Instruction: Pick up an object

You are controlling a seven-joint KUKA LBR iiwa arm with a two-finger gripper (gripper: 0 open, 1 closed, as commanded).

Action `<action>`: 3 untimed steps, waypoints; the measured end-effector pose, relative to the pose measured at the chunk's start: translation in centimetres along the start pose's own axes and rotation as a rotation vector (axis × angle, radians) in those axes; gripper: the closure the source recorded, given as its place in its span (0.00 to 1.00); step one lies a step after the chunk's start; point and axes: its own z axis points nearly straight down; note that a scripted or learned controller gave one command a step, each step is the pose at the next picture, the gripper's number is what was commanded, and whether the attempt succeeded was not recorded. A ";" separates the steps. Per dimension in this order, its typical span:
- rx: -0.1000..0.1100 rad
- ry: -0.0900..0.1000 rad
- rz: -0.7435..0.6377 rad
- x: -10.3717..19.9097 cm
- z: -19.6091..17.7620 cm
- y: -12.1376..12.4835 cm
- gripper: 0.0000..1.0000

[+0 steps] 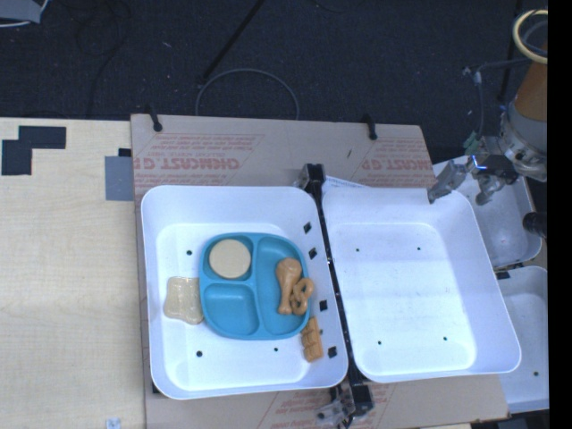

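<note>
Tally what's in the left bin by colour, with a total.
Blue: 1, divided plate
Tan/beige: 2, round disc on the plate, flat piece beside the plate
Orange-brown: 2, pretzel-like piece on the plate, small piece by the plate's edge
Total: 5

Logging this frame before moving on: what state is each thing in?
Gripper: open, above right bin's far corner, holding nothing.
Blue tray: flat in left bin.
Round cracker: in tray.
Pretzel: in tray.
Pale biscuit: beside tray.
Right bin: upright.
</note>
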 end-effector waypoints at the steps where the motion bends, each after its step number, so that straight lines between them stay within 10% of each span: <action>1: -0.012 -0.003 -0.002 0.0 -0.8 0.2 0.00; 3: -0.008 -0.002 -0.004 -0.1 10.1 0.7 0.00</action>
